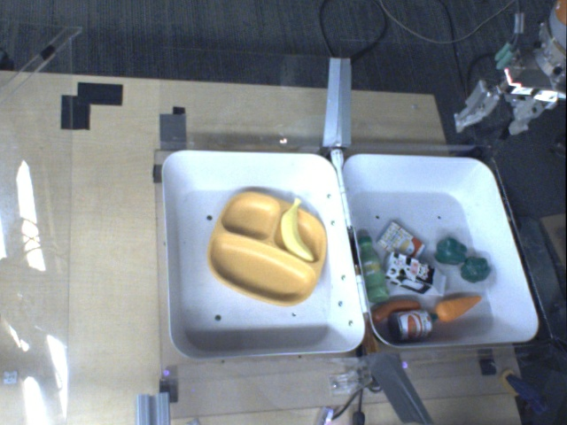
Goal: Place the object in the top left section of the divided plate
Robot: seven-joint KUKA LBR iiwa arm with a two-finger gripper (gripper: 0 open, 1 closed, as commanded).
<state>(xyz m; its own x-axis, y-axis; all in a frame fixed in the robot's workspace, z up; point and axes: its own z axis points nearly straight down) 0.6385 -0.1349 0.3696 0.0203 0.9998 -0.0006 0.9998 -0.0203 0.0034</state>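
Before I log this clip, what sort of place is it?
Most likely a robotics lab bench: two white bins fixed to a wooden tabletop, the gripper at upper right, and loose cables on dark carpet behind.

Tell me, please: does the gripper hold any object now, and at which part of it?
Nothing is held. The two-finger gripper hangs open above the dark floor, beyond the right white bin, with nothing between its fingers.
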